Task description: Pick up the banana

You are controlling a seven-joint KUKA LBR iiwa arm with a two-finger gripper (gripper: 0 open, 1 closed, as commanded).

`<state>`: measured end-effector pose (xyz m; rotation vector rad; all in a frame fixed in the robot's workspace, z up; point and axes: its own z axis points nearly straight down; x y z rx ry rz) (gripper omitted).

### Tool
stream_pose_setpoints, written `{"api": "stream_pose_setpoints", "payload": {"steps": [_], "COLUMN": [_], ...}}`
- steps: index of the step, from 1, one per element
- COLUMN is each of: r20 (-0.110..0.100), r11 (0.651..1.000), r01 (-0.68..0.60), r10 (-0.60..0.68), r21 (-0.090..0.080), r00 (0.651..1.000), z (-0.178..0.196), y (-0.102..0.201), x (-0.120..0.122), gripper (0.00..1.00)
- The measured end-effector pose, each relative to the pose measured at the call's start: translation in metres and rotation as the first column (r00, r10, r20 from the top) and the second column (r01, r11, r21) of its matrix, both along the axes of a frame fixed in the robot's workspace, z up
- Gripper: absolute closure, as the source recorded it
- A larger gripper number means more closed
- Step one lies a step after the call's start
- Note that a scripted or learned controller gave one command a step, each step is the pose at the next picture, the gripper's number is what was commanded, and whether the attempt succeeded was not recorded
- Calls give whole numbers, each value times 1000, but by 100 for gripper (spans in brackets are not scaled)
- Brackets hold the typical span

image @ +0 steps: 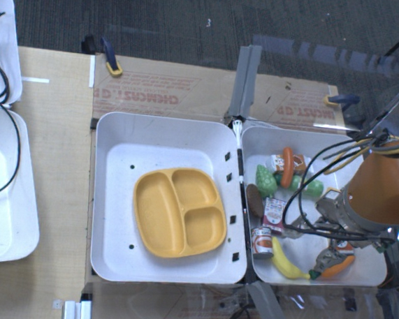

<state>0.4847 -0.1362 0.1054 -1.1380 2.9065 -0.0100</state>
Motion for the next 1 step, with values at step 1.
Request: {"api": "stream_pose_setpoints", "payload": {"steps": [1], "r20": [-17], "r11": [992], "r01": [-129], "r10": [129], "r21": [0], "r00": [991], "z": [87], "y": [49], "x": [5], "gripper": [0]}}
